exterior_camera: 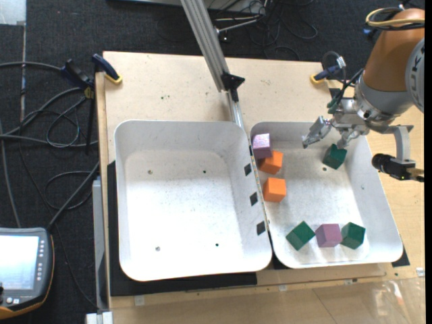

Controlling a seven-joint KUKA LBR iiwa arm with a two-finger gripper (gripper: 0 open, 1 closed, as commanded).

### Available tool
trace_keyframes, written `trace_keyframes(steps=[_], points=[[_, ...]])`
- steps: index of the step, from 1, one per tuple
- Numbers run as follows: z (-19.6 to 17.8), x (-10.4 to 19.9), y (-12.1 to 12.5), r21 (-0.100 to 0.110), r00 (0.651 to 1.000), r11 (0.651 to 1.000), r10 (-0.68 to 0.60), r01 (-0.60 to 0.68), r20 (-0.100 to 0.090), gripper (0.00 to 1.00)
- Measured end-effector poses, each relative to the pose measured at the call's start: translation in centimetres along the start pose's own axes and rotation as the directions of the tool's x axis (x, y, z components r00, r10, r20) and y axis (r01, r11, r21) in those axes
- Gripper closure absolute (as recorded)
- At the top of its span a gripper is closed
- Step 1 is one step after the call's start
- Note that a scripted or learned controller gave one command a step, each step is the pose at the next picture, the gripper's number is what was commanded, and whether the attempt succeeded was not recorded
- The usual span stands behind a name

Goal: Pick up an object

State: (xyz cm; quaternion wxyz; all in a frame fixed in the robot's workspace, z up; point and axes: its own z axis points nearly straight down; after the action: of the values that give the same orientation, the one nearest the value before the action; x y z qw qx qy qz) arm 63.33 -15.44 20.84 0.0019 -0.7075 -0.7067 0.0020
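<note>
My gripper: upper right of frame, fingers spread, pinching nothing.
Green cube: right bin, just below my fingertips.
Progress: I judge no grasp made; closing and lifting remain.

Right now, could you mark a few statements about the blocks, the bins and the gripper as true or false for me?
1. All the blocks lie in the right bin. True.
2. The gripper is above the left bin. False: it is over the right bin, near a green block.
3. Two orange blocks lie near the divider. True.
4. A purple block sits between two orange ones. False: a second purple block sits between two green blocks.
5. There are five green blocks. False: three.
</note>
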Motion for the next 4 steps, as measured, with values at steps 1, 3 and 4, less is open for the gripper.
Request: trace_keyframes(steps=[1,3,4], points=[[5.8,-0.3,0.8,0.000,1.000,1.000,-0.001,0.001,0.000,0.00],[9.8,-0.3,0.9,-0.008,1.000,1.000,-0.001,0.001,0.001,1.00],[5.4,-0.3,0.6,-0.011,1.000,1.000,0.000,0.000,0.001,1.00]])
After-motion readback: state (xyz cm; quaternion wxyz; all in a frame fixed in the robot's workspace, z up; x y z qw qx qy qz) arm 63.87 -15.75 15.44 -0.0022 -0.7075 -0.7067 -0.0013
